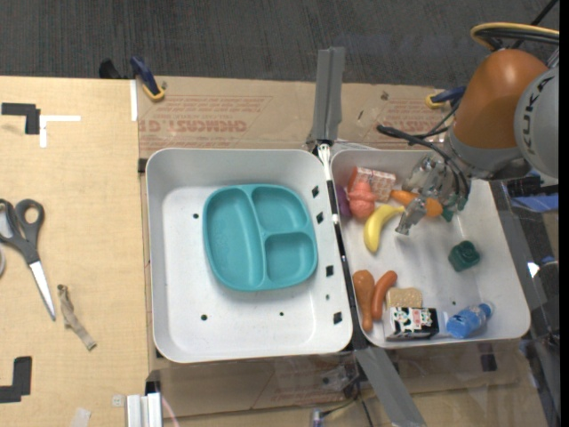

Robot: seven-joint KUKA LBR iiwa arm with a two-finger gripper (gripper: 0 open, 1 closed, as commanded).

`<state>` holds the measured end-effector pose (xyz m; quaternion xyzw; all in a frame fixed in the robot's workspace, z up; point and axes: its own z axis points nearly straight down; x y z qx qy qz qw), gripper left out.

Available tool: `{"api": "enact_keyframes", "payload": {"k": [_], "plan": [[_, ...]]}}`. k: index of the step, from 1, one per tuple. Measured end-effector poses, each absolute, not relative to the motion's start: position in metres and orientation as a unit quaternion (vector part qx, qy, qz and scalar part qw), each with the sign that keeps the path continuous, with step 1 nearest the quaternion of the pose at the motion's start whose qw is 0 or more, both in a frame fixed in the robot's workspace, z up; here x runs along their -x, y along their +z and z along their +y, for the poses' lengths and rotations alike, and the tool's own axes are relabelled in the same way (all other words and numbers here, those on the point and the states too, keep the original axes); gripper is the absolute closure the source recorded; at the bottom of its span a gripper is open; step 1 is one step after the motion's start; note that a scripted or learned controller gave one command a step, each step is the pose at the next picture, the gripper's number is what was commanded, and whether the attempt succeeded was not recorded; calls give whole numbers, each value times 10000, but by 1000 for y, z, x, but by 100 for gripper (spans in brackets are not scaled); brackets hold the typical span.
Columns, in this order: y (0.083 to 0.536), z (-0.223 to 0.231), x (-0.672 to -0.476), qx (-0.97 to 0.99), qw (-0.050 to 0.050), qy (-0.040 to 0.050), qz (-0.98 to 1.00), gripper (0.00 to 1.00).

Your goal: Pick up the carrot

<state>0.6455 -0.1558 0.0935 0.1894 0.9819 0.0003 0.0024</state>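
We're closing in for the grab, our gripper (425, 205) shut around the carrot (418, 202) at the banana's (380, 225) two o'clock, needing a straight lift next.

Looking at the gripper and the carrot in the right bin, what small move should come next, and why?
Probably a short straight lift. The gripper sits right at the orange carrot, beside the banana in the right bin, and the carrot seems to lie between its fingers. A gentle raise would show whether the grasp holds.
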Motion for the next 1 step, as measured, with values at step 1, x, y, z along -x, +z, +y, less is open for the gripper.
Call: {"api": "enact_keyframes", "payload": {"k": [1], "plan": [[105, -156, -647, -1887, 53, 1, 9820, 100]]}}
